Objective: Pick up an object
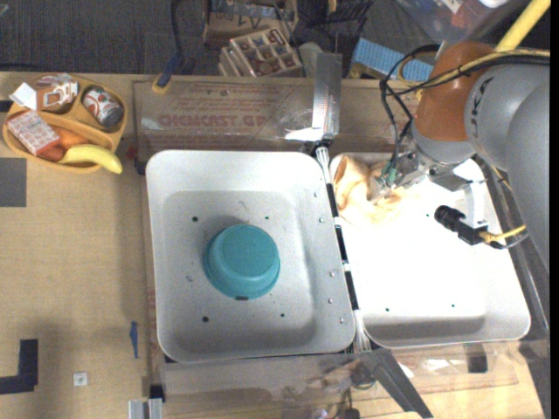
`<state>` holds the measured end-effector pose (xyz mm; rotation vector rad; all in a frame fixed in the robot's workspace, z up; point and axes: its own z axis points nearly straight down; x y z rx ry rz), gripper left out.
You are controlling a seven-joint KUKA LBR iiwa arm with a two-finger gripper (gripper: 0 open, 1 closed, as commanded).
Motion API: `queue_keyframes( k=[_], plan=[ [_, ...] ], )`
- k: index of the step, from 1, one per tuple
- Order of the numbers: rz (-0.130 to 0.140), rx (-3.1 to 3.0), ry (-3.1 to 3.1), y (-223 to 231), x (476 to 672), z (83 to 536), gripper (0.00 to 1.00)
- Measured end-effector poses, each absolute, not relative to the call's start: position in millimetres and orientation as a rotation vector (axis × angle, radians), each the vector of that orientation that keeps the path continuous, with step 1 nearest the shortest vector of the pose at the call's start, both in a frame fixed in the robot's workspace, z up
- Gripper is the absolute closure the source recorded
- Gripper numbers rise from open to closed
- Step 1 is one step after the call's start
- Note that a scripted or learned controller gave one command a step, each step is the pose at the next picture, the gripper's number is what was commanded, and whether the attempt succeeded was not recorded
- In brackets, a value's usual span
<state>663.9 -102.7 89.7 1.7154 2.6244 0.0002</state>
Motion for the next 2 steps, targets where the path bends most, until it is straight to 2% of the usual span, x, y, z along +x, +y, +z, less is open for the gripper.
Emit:
queue_keyframes(
  k=[1, 2],
  plan=[
    [0.000, 1.715, 2.624, -102.6, 663.9, 89.7, 0.00],
    [0.000, 1.726, 2.622, -72.6, 628.9, 185.5, 0.00]
  ],
)
